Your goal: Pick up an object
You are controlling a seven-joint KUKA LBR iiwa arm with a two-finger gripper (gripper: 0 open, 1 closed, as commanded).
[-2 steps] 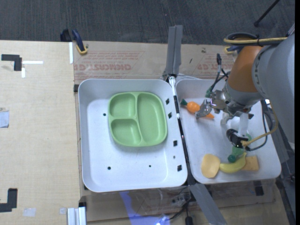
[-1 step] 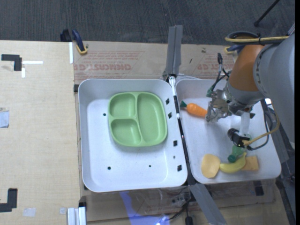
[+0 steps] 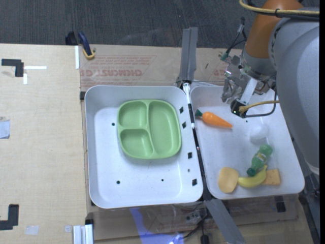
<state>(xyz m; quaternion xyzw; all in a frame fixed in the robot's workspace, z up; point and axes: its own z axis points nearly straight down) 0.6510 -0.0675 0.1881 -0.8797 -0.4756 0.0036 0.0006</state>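
An orange carrot [image 3: 215,119] with a green top lies in the right bin [image 3: 284,187] near its upper left. Toward the front of that bin sit a green bottle [image 3: 261,156], a yellow banana [image 3: 252,180], a round yellow chip-like piece [image 3: 228,179] and a small orange block [image 3: 273,177]. My gripper [image 3: 234,99] hangs over the bin's back part, just up and right of the carrot, with nothing seen between its fingers. The wrist's cables and fittings hide the fingertips.
The left bin [image 3: 96,151] holds a green divided plate [image 3: 149,129]. A grey divider post [image 3: 188,55] rises between the bins at the back. My large grey arm [image 3: 299,75] covers the right bin's far right side.
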